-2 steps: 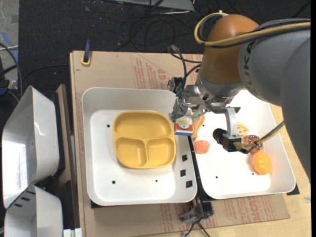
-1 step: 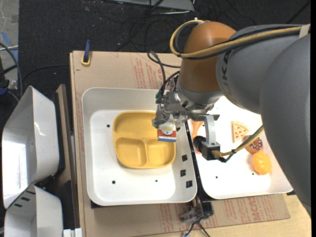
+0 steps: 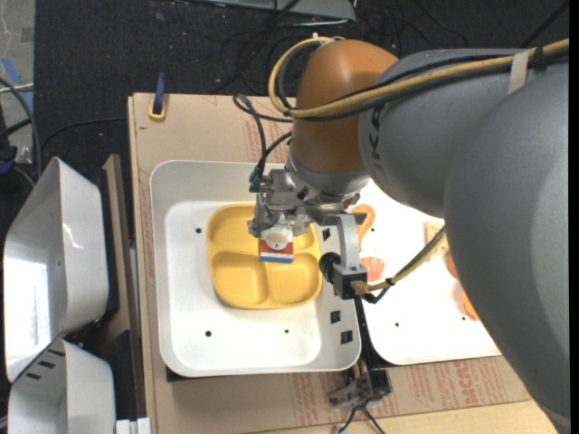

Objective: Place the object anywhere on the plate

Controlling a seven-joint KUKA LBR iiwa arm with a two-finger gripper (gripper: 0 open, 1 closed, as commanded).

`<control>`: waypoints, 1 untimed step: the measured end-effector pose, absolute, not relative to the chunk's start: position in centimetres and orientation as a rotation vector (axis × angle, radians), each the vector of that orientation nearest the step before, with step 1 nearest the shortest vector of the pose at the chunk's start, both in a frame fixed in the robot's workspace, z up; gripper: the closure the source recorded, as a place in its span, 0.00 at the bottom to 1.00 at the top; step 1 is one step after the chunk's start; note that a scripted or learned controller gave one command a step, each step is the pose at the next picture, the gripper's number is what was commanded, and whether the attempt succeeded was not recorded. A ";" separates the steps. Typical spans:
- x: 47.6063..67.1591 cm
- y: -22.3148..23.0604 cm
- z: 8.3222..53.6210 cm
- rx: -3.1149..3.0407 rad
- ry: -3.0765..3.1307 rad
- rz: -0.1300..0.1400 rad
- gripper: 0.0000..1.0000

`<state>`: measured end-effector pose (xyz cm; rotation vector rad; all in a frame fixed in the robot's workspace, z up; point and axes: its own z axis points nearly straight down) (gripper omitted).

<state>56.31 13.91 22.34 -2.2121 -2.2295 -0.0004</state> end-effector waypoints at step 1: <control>56.4 13.6 22.3 -2.218 -2.224 0.001 0.00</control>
